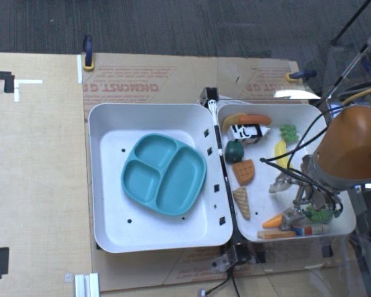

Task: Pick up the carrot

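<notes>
The carrot [272,221] is a small orange cone lying near the front edge of the right bin [260,232]. My gripper [295,212] hangs low over the bin, just to the right of the carrot's thick end and very close to it. Cables and the grey wrist cover the fingertips. The orange band of the arm [352,142] rises above the bin's right side.
Beside the gripper lie a leafy green piece [319,214] and a pen-like stick [292,232]. Further back sit a tan wedge [242,202], an orange waffle square [243,171], a dark green ball [234,151], a yellow piece [281,150] and a hot dog [247,120]. A teal divided plate [164,174] fills the left bin [105,184].
</notes>
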Controlling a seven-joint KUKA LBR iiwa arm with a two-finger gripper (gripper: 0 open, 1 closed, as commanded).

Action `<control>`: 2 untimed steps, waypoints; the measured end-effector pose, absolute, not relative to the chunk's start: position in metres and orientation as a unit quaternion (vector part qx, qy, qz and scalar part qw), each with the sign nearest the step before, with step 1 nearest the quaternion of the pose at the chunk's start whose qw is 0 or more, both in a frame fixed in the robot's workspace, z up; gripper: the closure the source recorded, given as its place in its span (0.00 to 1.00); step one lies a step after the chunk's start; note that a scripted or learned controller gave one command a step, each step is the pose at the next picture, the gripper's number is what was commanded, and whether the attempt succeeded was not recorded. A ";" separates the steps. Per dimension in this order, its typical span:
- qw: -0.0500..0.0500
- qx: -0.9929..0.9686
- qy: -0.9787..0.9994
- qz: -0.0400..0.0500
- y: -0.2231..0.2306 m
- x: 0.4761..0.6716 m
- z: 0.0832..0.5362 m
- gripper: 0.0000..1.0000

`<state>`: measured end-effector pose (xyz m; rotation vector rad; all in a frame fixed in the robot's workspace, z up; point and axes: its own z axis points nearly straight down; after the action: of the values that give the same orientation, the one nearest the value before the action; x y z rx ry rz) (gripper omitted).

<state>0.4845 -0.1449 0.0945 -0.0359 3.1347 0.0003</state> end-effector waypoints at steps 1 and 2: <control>0.003 -0.047 0.999 0.000 -0.120 0.483 0.092 0.00; 0.003 -0.002 1.000 0.000 -0.157 0.487 0.092 0.00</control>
<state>0.4870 -0.1575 0.0924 -0.0070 3.1347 -0.0005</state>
